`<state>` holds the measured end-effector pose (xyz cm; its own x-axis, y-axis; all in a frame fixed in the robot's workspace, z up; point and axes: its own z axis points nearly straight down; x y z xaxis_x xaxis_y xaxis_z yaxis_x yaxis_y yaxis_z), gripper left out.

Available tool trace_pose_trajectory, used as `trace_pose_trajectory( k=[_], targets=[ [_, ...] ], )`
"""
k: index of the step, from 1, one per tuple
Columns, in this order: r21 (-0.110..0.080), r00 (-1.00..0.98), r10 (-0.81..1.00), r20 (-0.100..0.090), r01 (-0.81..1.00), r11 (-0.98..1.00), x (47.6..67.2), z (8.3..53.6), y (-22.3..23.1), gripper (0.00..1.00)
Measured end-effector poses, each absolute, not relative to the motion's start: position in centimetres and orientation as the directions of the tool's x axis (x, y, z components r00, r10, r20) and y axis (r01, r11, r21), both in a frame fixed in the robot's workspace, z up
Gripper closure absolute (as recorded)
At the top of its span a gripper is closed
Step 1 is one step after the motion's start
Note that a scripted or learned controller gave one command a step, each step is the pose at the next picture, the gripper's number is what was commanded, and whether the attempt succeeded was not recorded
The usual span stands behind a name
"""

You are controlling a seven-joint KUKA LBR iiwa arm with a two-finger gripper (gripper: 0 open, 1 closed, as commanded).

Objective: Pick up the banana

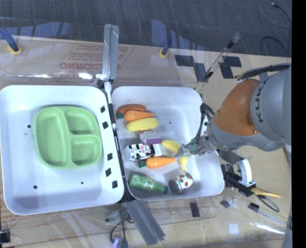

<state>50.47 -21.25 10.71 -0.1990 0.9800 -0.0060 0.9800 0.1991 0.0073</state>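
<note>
1. Reaching into the right bin (pixel 166 93), my gripper (pixel 192 148) sat low by the bin's right side; I could not tell its state.
2. I placed the banana (pixel 176 152) just left of it, between a carrot (pixel 161 162) and the gripper.
3. I judged crowding the main risk: the carrot and a can (pixel 181 183) lay close, so a closing grip could catch a neighbour or push the banana aside.

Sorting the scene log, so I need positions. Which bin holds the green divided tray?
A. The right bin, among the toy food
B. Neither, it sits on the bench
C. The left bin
C: the green divided tray lies in the left bin, apart from the toy food.
</note>
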Motion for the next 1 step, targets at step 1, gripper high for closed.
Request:
trace_pose_trajectory(
  k=[1],
  targets=[
    [-0.001,-0.206,0.978,0.000,0.978,0.206,54.64,22.23,-17.54,1.00]
  ],
)
